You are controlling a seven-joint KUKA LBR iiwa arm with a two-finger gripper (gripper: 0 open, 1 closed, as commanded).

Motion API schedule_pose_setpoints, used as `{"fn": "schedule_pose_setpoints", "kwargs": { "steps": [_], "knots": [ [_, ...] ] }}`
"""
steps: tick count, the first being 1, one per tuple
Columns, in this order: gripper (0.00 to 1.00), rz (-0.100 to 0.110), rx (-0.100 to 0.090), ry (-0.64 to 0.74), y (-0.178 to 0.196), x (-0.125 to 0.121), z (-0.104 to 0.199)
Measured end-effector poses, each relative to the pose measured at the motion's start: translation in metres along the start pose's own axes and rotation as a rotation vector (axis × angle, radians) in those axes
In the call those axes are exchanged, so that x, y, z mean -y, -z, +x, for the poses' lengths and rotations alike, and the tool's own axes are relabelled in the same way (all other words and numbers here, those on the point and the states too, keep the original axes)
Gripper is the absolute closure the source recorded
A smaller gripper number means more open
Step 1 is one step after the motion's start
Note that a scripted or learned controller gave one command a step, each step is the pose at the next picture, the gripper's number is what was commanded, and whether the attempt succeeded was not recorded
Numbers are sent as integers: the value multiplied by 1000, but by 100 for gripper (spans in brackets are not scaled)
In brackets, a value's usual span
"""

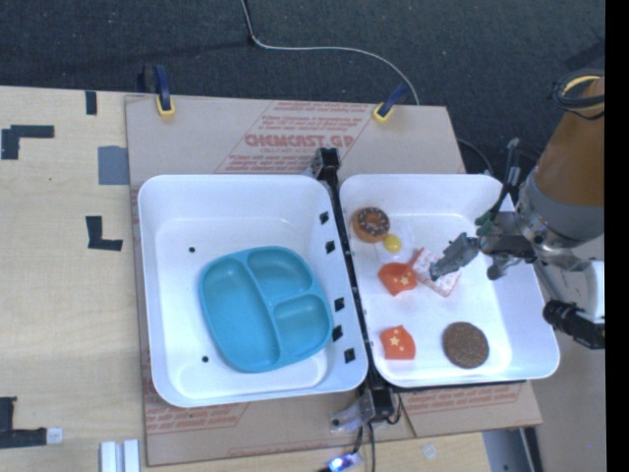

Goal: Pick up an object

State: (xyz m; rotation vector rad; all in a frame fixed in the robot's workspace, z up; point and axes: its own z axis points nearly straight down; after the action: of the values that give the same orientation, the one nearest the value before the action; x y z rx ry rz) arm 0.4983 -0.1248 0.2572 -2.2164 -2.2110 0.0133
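Inside the right bin, a red-and-white packet lies just beside a red strawberry-like piece. Over the packet hangs the end effector; whether it grips anything cannot be told. A doughnut, yellow ball, brown cookie and red block lie around.

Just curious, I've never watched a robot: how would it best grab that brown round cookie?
Probably straight down from above, pinching across the cookie's round edges. It lies flat on the right bin's floor with bare space all around, so the gripper could straddle it.
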Motion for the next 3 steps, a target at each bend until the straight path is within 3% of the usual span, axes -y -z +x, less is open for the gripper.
{"fn": "schedule_pose_setpoints", "kwargs": {
  "steps": [1,3],
  "knots": [
    [0,-12,2,4,6,-2,0],
    [0,-6,1,3,-99,-11,1]
  ]
}}
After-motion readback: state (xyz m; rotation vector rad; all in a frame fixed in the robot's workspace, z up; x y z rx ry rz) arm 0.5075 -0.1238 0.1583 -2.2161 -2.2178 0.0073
